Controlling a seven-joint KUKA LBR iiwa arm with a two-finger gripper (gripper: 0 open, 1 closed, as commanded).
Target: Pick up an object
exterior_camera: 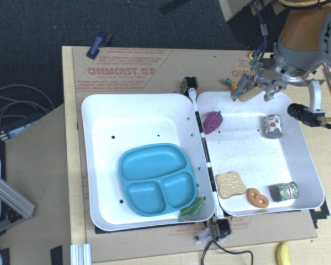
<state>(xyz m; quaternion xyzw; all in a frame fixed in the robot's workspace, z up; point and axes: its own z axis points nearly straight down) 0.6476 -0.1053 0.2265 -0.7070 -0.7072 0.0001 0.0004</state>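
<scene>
**Camera view: gripper above the far edge of the right bin, nothing held**

Camera view shows the gripper (255,88) hanging over the far rim of the right bin (303,148), its two fingers spread apart with nothing between them. The arm (309,15) enters from the upper right, the orange band sitting above the wrist, and the wrist points roughly downward toward the bin's back wall.

Candidate objects lie in the right bin:
- Purple toy (212,121): near the divider, closest to the gripper. It looks soft and light; a grip across its narrow width should hold.
- Small cup (272,126): tipped on its side, near the right wall. Probably rigid and light, and likely to roll; grip across the body.
- Toast slice (230,184): flat on the floor, hard to get fingers under.
- Pretzel (257,197): just beside the toast, thin and small.
- Can (284,191): lying on its side at the near right corner; probably smooth and prone to rolling.

The left bin (99,148) holds a blue divided plate (157,178) and a green leaf (191,208) touching the plate's near corner.
</scene>
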